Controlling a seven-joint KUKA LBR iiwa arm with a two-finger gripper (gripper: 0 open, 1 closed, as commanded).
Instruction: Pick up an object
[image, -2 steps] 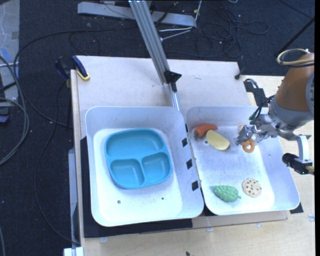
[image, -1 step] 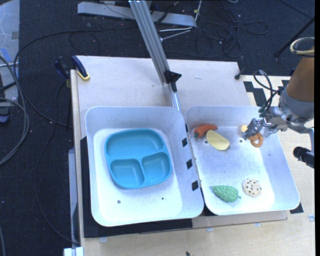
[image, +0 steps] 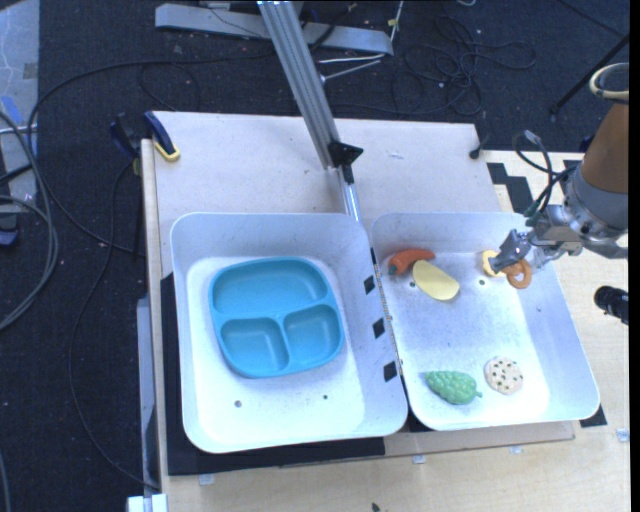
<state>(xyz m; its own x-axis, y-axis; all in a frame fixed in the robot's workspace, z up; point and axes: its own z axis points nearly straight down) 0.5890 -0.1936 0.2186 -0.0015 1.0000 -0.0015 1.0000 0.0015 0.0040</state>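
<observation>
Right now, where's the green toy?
The green toy lies in the right bin, near its front edge, just left of the speckled cookie.

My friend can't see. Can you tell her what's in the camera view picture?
A robot gripper hovers at the right bin's far edge by a small orange ring. That bin holds a yellow piece, green toy and cookie; the left bin holds a blue tray.

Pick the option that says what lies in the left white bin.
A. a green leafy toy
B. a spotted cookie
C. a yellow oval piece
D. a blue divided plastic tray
D: the blue divided plastic tray lies alone in the left white bin; the other three things lie in the right white bin.
</observation>
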